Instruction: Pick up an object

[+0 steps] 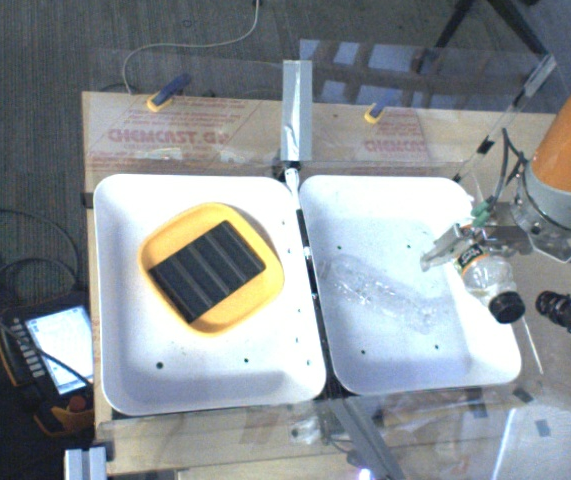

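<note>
- camera view: the gripper (462,245) is sitting at about three o'clock in the frame, over the right edge of the right bin (385,363), with the arm (565,158) coming in from the right.
- a small clear bottle (487,280) with a dark cap (506,307) is lying right under the gripper, against the bin's right rim; it is looking like the thing being gone for.
- whether the fingers are spread or closed is not readable here; grey metal parts are overlapping the bottle's upper end, and it cannot be told if anything is pinching it.
- progress, as a judgement: the approach is looking done, but a secure hold and a lift are not showing, so the pick itself is still to be proven.
- the bottle's long axis is running from about ten o'clock to four o'clock, with the cap end pointing toward four o'clock, out over the rim.
- a crumpled clear plastic film (380,290) is lying near the middle of the right bin, apart from the bottle.
- in the left bin (125,368), at about nine o'clock, a yellow object (265,283) with a black ribbed top (208,270) is resting untouched.
</note>
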Available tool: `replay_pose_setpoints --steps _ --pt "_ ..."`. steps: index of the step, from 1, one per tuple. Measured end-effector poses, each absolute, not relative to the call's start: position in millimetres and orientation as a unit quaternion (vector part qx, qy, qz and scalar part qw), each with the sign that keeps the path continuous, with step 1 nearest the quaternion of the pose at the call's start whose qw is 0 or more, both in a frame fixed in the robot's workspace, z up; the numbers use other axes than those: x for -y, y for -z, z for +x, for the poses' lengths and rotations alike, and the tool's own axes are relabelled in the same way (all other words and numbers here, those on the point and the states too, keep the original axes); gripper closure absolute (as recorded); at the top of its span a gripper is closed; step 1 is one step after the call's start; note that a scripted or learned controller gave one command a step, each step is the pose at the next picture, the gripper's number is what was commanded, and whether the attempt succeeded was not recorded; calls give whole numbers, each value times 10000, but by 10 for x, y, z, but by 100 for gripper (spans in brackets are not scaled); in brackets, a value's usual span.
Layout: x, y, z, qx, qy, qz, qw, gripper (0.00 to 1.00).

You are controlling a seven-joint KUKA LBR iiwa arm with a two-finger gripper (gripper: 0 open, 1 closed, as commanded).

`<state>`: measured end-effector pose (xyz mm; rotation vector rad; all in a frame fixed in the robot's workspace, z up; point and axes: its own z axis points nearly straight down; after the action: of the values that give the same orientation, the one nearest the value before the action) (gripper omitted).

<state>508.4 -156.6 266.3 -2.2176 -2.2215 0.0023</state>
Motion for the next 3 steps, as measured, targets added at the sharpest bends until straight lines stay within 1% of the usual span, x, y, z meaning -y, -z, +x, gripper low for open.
replay_pose_setpoints --steps 1,2,3 --pt "1914 -1975 4952 6573 -16 -7536 15 0" --pt "1902 -2055 4960 6582 -13 -7528 28 100" --pt "1692 -1024 5875 6121 -15 -7908 19 100"
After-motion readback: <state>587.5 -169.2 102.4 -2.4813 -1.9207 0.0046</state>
